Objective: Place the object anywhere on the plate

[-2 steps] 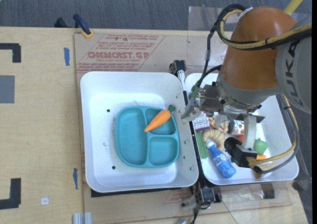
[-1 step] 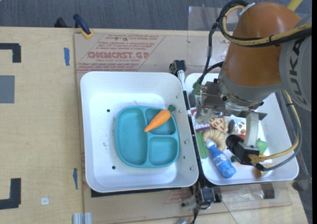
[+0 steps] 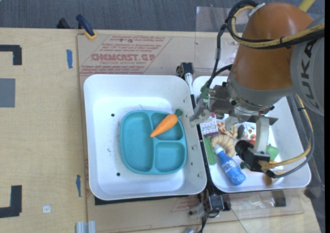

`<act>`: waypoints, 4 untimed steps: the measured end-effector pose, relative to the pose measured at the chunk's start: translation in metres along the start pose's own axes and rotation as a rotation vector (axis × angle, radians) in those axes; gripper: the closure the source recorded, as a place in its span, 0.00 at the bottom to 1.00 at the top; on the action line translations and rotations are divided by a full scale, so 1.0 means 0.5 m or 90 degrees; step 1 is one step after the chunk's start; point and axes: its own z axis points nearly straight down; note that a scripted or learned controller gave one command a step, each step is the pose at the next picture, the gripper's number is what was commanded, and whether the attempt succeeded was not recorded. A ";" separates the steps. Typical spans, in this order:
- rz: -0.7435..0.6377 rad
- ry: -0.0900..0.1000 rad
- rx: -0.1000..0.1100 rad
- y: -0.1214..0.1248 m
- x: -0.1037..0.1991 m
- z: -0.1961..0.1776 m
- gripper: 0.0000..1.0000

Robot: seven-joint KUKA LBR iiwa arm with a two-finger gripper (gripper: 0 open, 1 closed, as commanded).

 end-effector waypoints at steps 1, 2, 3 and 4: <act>-0.055 0.001 0.006 -0.018 0.046 0.257 0.00; -0.054 0.003 0.000 -0.013 0.046 0.248 0.00; -0.054 0.003 0.000 -0.013 0.046 0.249 0.00; -0.053 0.003 -0.001 -0.011 0.047 0.230 1.00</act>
